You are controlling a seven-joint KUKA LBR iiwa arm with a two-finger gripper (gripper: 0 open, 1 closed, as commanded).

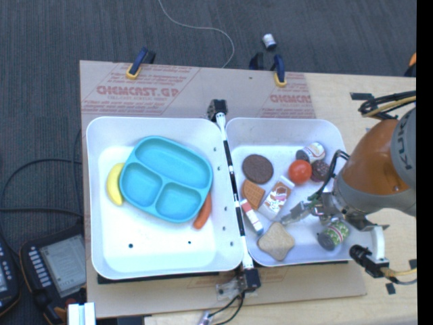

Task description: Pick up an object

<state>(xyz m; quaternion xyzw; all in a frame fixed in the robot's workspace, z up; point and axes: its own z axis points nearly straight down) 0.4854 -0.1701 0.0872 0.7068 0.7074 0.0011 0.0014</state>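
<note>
— What is recorded at the frame's lower right?
— Bread slice (275,242) is noted in the right bin (284,128), with a small can (333,235) right of it. The gripper (302,210) is seen low between them, beside a carton (277,198).
— Jaws?
— Their state cannot be told.
— Left bin (108,249)?
— A blue tray (165,179) is noted.

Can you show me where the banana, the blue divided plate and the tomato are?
Banana (114,184), camera view, middle of its yellow curve left of the plate.
Blue divided plate (166,178), camera view, central ridge between its compartments.
Tomato (300,172), camera view, centre of its red top.
</note>
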